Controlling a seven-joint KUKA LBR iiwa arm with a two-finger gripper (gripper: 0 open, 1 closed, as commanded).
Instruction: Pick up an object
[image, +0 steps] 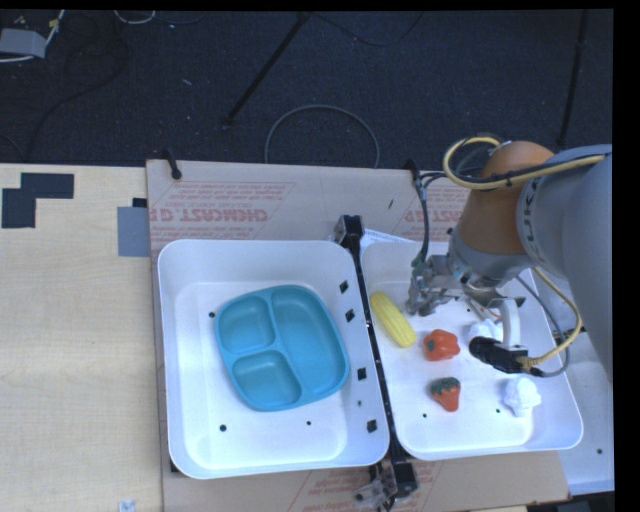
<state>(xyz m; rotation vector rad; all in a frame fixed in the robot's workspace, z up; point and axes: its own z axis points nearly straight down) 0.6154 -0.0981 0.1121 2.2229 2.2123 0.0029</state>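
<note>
A: Starting big: seeing the grey arm (520, 215) reaching in from up and to the right of the corn cob (393, 319), bending down over the right bin (480, 440).

B: Agreeing. Noting the left bin (190, 440) sitting across the divider, left of the corn cob, and carrying a blue divided plate (282, 346).

A: Finding the gripper (432, 295) hanging just up and to the right of the corn cob, near its upper end. Pinching anything?

B: Not seeing anything caught in it. Failing to tell whether spread or pressed together; too dark and tangled there.

A: Spotting the corn cob lying slantwise on the right bin's floor, close beside the divider.

B: Then going smaller: spotting an orange-red pepper (440, 345) lying just right of the corn cob, a white crumpled lump (520, 396) lying well to its lower right, and a small red strawberry (446, 393) lying below and right of it.
</note>
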